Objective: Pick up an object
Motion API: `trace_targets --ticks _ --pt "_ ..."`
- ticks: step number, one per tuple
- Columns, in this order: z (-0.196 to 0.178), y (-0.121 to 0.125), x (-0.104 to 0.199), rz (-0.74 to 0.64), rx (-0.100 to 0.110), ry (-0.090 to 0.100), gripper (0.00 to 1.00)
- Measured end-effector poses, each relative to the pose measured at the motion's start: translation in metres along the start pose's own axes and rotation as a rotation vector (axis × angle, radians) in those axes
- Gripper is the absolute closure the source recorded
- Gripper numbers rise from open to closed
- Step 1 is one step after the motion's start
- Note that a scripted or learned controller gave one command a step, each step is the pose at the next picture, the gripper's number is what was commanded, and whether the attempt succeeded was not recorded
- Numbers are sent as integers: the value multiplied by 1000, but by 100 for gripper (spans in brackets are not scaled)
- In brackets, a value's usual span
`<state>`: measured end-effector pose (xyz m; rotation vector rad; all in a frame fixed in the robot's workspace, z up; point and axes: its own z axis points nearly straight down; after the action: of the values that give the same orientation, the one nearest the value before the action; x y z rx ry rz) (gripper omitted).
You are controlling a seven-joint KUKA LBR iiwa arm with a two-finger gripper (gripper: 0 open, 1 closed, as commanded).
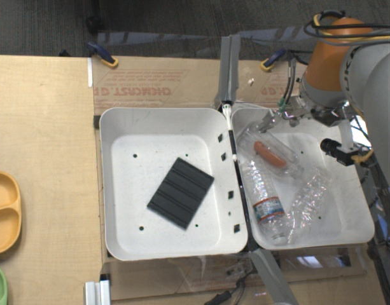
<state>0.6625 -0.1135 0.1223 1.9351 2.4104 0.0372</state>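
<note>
I judge the approach step: my arm [347, 62] hangs at upper right, end effector [285, 114] over the right bin's [363, 230] top edge. Whether it is apart or together I cannot tell. Next, descend onto the sausage [271, 155] or bottle [264, 199] below it.

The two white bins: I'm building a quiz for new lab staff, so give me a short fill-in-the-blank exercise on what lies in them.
1. The black ridged panel lies in the ____ bin.
2. The clear plastic bottle lies in the ____ bin.
3. The red sausage-shaped object shares a bin with the ____.
4. The yellow tray sits on the ____ edge of the view.

Missing words: left; right; bottle; left
</note>
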Motion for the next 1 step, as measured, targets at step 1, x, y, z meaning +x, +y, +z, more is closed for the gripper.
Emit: trace_targets --ticks 1 --pt "-2 -31 14 -114 -13 -3 0"
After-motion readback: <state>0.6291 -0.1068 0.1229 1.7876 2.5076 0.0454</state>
